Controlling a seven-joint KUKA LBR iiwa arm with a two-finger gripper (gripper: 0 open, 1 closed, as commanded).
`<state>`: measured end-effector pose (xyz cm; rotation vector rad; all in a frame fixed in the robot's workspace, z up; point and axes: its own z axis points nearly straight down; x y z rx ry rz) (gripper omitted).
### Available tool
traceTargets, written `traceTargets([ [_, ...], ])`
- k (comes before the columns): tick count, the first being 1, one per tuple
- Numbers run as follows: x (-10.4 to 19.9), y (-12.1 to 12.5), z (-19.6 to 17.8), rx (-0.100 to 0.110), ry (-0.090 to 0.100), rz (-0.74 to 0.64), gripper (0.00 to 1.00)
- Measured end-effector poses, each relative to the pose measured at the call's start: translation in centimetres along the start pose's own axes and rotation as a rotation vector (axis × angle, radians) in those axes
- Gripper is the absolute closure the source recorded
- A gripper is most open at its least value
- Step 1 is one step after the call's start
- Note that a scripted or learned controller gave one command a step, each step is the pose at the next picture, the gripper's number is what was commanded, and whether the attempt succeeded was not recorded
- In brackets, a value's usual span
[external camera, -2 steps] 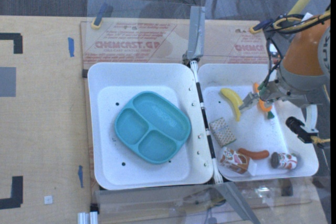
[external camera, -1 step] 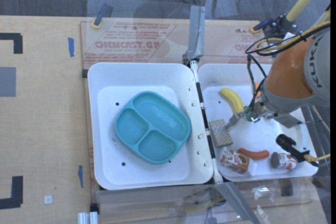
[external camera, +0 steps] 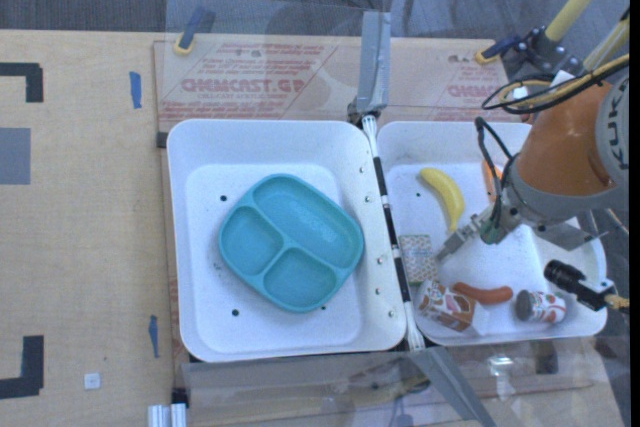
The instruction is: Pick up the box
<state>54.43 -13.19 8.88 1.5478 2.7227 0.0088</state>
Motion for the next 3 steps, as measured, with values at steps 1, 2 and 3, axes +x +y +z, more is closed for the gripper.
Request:
traceTargets([
  [1, -0.4, 5.6, -3.5, 0.006, 0.003, -0.009, 0.00],
  [2, 2.0, 2.4, -0.9, -0.019, -0.014, 0.009, 0.00],
  [3, -5.1, 10.9, -1.2, 0.000, -0.006, -0.077, 0.00],
])
